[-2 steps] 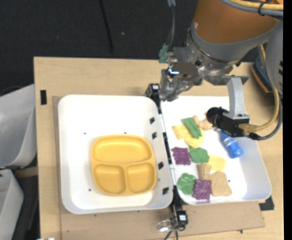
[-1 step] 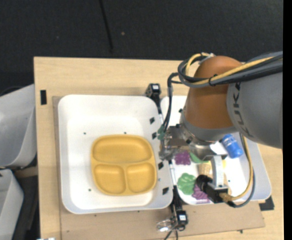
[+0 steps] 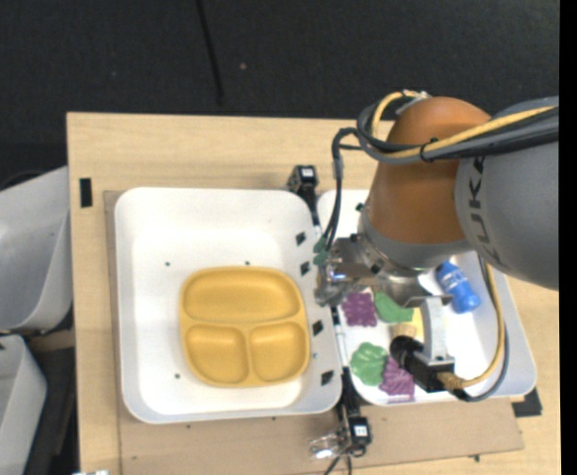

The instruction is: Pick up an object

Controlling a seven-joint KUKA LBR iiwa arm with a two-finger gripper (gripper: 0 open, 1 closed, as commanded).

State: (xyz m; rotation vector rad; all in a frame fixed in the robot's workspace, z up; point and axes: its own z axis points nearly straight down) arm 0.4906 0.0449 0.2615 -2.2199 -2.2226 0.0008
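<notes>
under the arm [image 3: 436,181], two purple pieces [image 3: 359,309], two green (right bin [image 3: 511,369])

Yellow tray [image 3: 241,336] in white bin [image 3: 149,295]; purple toys [image 3: 359,309], green pieces [image 3: 369,361], blue bottle [image 3: 457,286]; orange band [image 3: 429,171].

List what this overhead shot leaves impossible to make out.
- Gripper: hidden under the arm's orange band, so any grasp is unknowable.
- Right bin: its upper part is covered by the arm.
- Blue object: partly covered, too small to identify.
- Purple pieces and green pieces: shapes too small to identify.
</notes>
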